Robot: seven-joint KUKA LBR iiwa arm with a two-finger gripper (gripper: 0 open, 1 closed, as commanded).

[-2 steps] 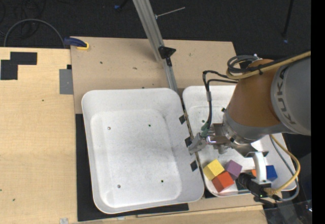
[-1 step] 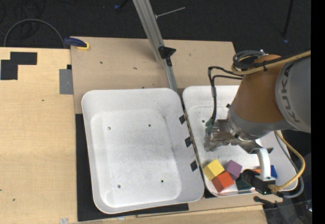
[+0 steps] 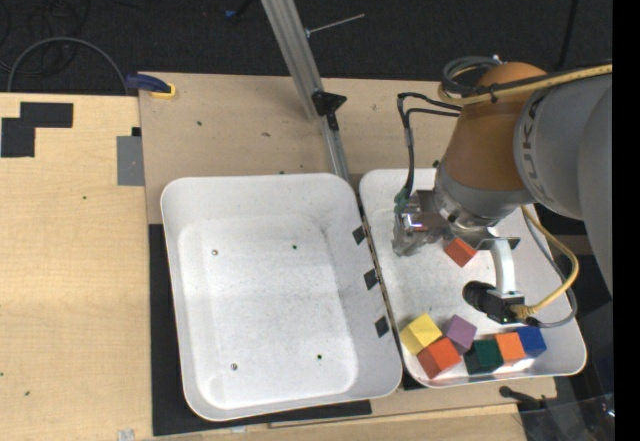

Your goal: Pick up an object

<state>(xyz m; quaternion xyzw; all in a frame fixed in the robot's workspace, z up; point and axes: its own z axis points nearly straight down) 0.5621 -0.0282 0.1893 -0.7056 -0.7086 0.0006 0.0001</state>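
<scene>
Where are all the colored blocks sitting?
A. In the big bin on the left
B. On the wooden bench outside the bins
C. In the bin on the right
C. The yellow block, purple block, green block and the others lie clustered at the near end of the right bin, under the arm.

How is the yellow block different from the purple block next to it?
The yellow block is bright yellow; the purple block is pale purple. The yellow block looks a bit bigger than the purple block. The yellow block lies nearer the left bin; the purple block lies on its other side, nearer the green block. Both are small cubes in the right bin, by its near edge.
</scene>
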